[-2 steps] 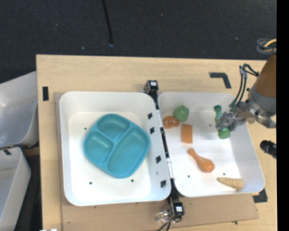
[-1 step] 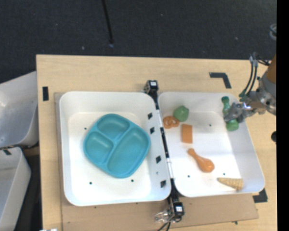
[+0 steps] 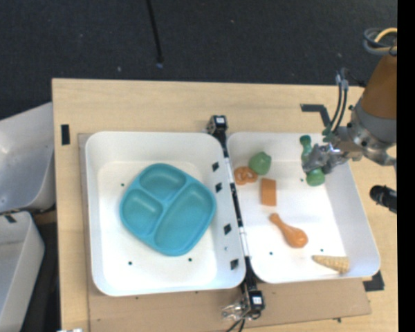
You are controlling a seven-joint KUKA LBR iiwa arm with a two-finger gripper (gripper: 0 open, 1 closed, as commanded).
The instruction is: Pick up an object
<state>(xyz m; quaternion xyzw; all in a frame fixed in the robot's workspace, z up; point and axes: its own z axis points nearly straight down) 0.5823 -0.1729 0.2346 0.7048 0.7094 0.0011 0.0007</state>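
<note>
Apparently the pick is only underway: the end effector (image 3: 317, 163) sits low at the right bin's (image 3: 356, 216) far edge, touching a small green object (image 3: 315, 178); whether it grips it, I cannot tell. Lifting remains.

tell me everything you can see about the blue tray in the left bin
The blue tray is a teal, plastic-looking divided plate with rounded corners and three shallow compartments: one small, two larger. It lies flat, right side up, turned at an angle, roughly in the middle of the left bin. Nothing rests in it or touches it besides the bin floor.
</note>
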